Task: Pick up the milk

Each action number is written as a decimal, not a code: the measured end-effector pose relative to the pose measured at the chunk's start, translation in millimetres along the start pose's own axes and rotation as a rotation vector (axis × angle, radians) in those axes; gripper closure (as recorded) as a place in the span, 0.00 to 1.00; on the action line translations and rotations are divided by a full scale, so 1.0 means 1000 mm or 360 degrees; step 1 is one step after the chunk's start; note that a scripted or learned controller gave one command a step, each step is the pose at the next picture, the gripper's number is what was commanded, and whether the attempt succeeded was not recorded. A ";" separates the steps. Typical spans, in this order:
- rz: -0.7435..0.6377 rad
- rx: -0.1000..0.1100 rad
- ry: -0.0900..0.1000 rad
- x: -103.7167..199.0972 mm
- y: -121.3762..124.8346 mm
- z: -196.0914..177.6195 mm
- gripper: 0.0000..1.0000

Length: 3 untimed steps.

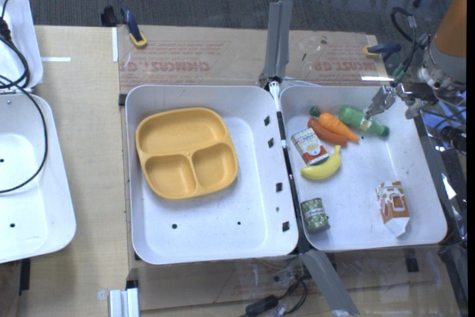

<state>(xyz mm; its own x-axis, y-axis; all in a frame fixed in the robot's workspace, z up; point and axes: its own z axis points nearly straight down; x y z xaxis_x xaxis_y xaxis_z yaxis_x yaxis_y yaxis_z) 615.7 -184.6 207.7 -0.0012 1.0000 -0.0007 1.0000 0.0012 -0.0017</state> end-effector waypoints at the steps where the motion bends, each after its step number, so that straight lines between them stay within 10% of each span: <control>1: -0.0215 0.0000 0.0001 -0.038 -0.064 0.053 0.00; 2: -0.0349 0.0006 0.0021 -0.030 -0.138 0.118 0.00; 3: -0.0341 0.0001 0.0009 -0.033 -0.137 0.109 1.00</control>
